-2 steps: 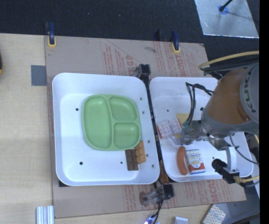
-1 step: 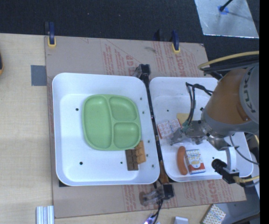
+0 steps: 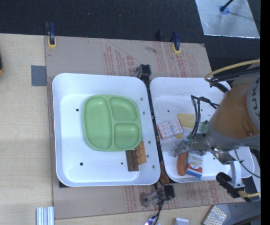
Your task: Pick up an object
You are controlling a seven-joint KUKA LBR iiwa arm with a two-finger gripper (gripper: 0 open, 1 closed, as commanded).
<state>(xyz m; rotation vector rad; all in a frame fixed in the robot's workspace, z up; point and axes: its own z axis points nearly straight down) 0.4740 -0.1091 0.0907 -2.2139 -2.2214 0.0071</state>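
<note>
In the right bin (image 3: 172, 86), my gripper (image 3: 185, 147) hangs low over the near half, on the end of the grey and orange arm (image 3: 233, 118). Just under it lie an orange-red sausage (image 3: 182, 164) and a white packet with red and blue print (image 3: 195, 163). A small box with a red pattern (image 3: 170, 128) sits up and to the left of the gripper. Behind it lies a pale yellow wedge (image 3: 186, 120). I see nothing held in the gripper.
The left bin (image 3: 64, 172) holds a green divided plate (image 3: 111, 122) and a brown ridged bar (image 3: 136, 157) at its near right. A dark divider rail (image 3: 151, 121) runs between the bins. Cables (image 3: 198, 109) loop off the arm above the right bin.
</note>
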